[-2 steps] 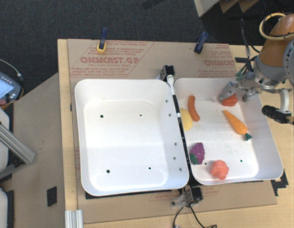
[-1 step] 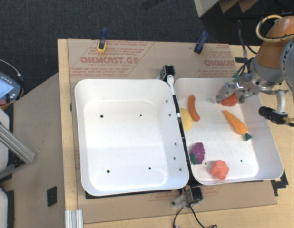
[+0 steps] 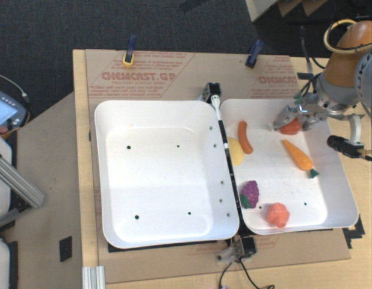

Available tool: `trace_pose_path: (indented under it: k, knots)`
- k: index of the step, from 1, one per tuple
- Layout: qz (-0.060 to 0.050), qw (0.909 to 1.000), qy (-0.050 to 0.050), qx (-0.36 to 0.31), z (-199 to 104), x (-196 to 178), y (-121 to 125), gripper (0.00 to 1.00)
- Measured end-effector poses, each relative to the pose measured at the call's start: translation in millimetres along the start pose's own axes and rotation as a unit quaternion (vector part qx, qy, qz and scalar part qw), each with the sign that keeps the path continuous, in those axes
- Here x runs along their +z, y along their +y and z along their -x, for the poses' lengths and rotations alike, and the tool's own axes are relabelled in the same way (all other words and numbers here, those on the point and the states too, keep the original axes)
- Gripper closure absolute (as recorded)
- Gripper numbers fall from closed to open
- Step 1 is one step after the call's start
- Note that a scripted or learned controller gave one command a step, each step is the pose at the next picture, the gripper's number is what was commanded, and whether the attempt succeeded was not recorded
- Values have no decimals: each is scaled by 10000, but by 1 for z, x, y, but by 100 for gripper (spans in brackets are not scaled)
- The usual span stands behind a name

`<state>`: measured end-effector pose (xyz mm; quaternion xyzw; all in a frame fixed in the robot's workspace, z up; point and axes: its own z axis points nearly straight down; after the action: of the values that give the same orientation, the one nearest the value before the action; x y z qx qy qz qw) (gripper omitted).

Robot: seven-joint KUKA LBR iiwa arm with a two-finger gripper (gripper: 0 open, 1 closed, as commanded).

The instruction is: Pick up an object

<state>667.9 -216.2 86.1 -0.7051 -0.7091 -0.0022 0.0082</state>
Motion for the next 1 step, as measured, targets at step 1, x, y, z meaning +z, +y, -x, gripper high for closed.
trace_pose_path:
  k: [1]
  knots:
    - [0, 10000, 0, 0, 0, 0, 0, 0]
